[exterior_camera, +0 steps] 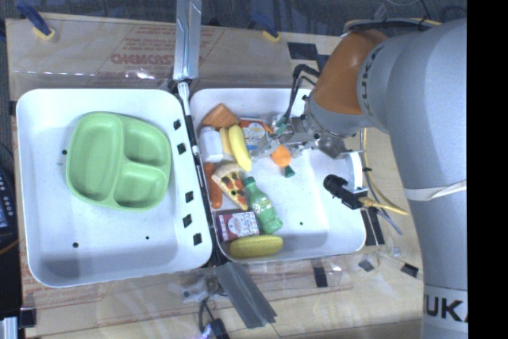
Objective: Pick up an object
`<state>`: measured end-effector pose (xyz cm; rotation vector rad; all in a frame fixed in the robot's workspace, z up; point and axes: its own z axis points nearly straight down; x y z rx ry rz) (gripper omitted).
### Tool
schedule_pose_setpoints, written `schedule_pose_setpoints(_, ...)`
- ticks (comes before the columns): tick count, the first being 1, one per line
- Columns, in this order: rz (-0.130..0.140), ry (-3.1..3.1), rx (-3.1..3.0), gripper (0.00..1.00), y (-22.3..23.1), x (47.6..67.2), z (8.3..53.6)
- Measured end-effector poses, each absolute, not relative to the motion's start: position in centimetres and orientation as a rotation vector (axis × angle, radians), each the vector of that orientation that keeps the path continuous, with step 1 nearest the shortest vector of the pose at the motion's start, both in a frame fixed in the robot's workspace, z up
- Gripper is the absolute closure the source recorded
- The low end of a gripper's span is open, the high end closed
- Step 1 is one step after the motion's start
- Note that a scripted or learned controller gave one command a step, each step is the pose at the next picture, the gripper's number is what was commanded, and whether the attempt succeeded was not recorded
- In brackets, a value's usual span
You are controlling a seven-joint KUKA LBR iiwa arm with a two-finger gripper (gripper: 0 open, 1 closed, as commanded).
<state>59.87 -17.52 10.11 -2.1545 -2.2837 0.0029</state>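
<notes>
My gripper (pixel 283 137) hangs over the upper middle of the right bin (pixel 313 222), reaching in from the right. A small orange piece (pixel 280 156) with a dark green tip (pixel 289 169) sits right at the gripper's lower end, touching or nearly touching it. I cannot see whether it is between the fingers. Just left of the gripper lie a blue and white packet (pixel 254 133) and a yellow banana (pixel 238 147).
Along the right bin's left side lie an orange wedge (pixel 220 117), a white item (pixel 209 144), a pizza slice (pixel 230 186), a green bottle (pixel 262 207), a maroon box (pixel 236 225) and a yellow oblong fruit (pixel 254 246). The left bin (pixel 48 250) holds a green divided plate (pixel 119 161).
</notes>
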Motion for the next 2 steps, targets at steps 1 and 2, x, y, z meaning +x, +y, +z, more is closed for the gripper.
schedule_pose_setpoints(1, 0.005, -2.287, -2.149, 1.0, -17.5, 59.9, 11.1)
schedule_pose_setpoints(2, -0.002, -2.38, -2.055, 1.0, -16.0, 64.2, 20.2)
